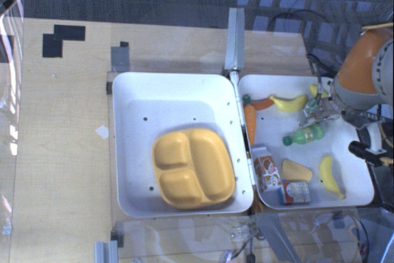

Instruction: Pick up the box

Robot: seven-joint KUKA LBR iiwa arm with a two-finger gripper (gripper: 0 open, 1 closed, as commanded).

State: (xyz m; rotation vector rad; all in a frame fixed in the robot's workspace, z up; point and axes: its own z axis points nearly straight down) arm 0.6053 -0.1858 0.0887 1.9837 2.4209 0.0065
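The gripper (pixel 319 109) hangs low over the upper right part of the right bin (pixel 360 199), its metal fingers a small cluttered shape just above the green bottle (pixel 303 135). Whether those fingers are spread or closed cannot be told from this view, and nothing can be seen between them.

The arm (pixel 364 71) comes in from three o'clock, its orange band and grey wrist bulking over the bin's right rim, with the tool pointing down and toward nine o'clock.

At about seven o'clock from the gripper, just beside it, the green bottle lies on its side, cap end toward eight o'clock. At ten o'clock lies a yellow banana (pixel 288 102), with a carrot (pixel 260 103) beyond it at the bin's top left, and a second carrot (pixel 250 123) running along the left wall.

The box (pixel 268 171) sits at about seven o'clock from the gripper, well apart from it, against the right bin's left wall in the lower part. It is a small carton with a printed face up; its long axis runs roughly twelve to six o'clock, tipped slightly so the top end leans toward eleven.

Near the box, at its four o'clock, lie a yellow wedge (pixel 297 170) and a small can (pixel 296 193). A second banana (pixel 332 177) lies at the lower right.

The left bin (pixel 132 132) holds a yellow divided tray (pixel 193 167).
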